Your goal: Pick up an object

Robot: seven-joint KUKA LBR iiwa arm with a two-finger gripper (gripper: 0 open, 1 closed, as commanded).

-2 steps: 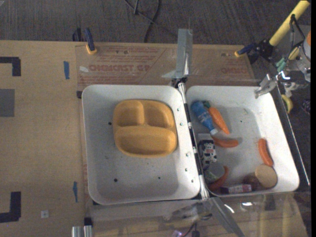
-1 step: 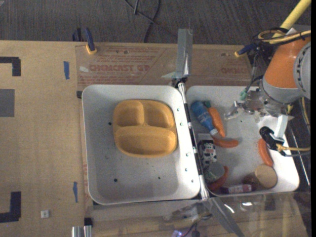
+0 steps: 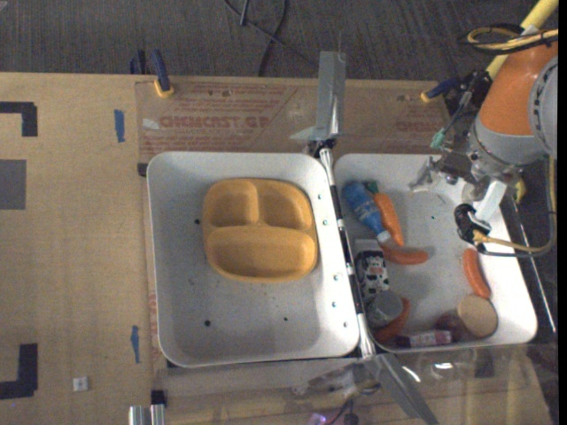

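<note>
— Where the arm (image 3: 523, 96) reaches in at the upper right of the frame, what can be said of the pincer (image 3: 461, 173)?
— It is seen above the upper right part of the right bin (image 3: 523, 321); whether it is wide or narrow cannot be told, and nothing is seen held.
— What is found in that bin?
— A blue bottle (image 3: 363, 206) and an orange carrot (image 3: 387, 219) are laid side by side at its left, with sausages (image 3: 476, 273) and a round tan lid (image 3: 477, 316) lower right.
— And the left bin (image 3: 168, 264)?
— A yellow divided plate (image 3: 259, 228) is set in it.
</note>
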